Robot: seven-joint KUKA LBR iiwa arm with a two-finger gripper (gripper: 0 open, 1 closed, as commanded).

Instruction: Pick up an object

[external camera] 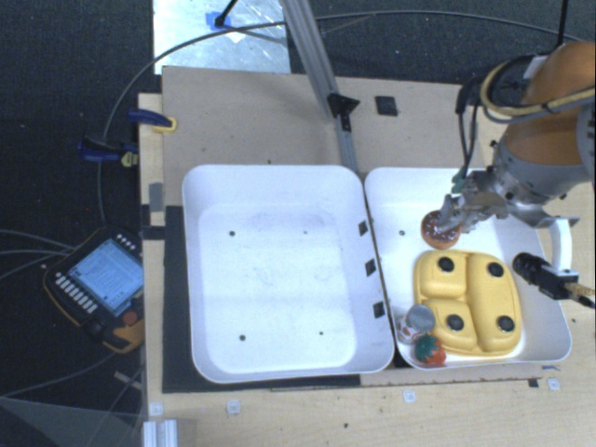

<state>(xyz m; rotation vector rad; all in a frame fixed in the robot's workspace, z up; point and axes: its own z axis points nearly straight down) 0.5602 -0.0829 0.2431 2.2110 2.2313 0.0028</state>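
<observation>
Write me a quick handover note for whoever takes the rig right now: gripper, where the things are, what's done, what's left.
Gripper: down in the right bin, at its far side, right over the small brown round object. Whether the fingers are open or shut cannot be made out.
Things: the brown object lies on the bin floor just beyond the large yellow block. A grey piece and a red-and-green piece lie at the near left corner of that bin, beside the yellow block.
Done: arm lowered to the brown object.
Left: nothing looks lifted yet; the grasp and the lift remain to be confirmed.
</observation>
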